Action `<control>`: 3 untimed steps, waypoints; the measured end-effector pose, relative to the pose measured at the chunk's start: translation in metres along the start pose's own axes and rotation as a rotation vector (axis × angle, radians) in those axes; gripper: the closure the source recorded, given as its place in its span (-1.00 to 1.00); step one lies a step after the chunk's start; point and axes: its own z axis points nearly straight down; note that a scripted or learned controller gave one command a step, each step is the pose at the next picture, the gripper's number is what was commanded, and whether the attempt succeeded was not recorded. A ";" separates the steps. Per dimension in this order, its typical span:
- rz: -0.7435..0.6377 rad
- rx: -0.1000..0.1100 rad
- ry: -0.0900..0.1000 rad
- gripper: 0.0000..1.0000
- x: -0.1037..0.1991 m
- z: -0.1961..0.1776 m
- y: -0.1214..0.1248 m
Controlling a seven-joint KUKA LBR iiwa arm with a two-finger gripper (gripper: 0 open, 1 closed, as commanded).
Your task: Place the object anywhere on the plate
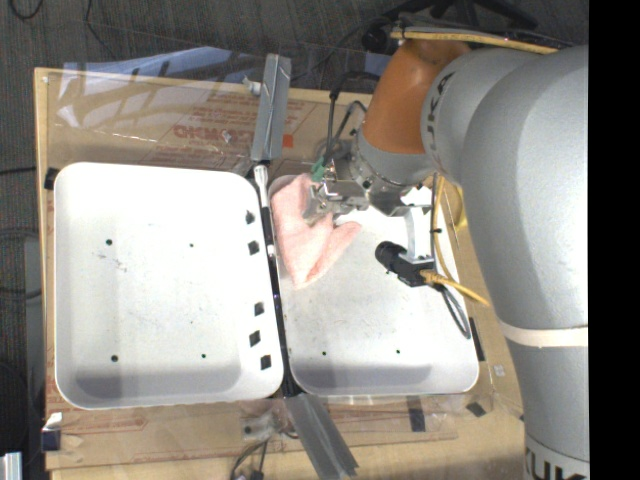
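The gripper (328, 194) hangs over the far left corner of the right bin (400, 363), touching a pink plate (305, 238) lying against the bin's left wall. Whether it is gripping anything cannot be told.
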 end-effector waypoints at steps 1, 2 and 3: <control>-0.010 -0.004 -0.001 1.00 0.001 -0.041 0.000; -0.417 -0.001 -0.003 1.00 0.051 -0.032 -0.010; -0.823 -0.001 -0.004 1.00 0.098 -0.021 -0.035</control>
